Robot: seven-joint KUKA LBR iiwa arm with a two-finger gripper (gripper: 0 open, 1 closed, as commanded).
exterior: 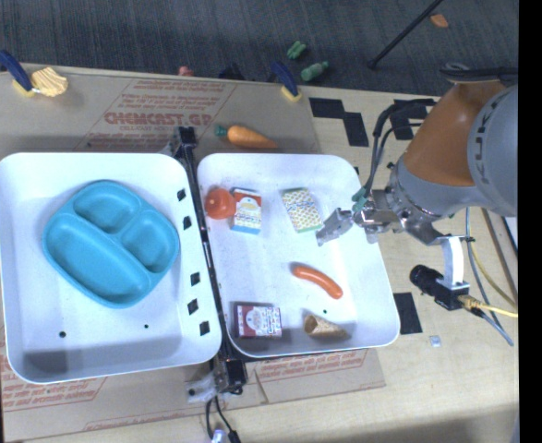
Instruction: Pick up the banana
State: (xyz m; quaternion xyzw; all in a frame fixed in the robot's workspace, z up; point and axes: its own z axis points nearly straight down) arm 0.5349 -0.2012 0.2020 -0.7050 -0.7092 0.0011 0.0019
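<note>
Plainly the pick is not yet begun. The gripper (333, 227) is hanging over the right bin (271, 257), near its right wall, and it is carrying nothing that can be seen. Whether it is released or clenched cannot be told from this slant.

Which thing is the banana is also hard to tell. The likeliest is a yellow lump (49, 83) lying on the bench's far left corner, outside both bins, but it is too small to be sure of. If so, the whole job is still waiting: travel, descent, grasp and lift.

The gripper is sitting just beside a packet (301, 209), with a sausage (317, 280) near it on the other side, so room there is tight. Across the left bin (30, 340) a blue tray (112, 240) is taking up most of the floor. The arm is probably needing to rise above the bin walls before crossing. The lump is lying close to the bench edge.
</note>
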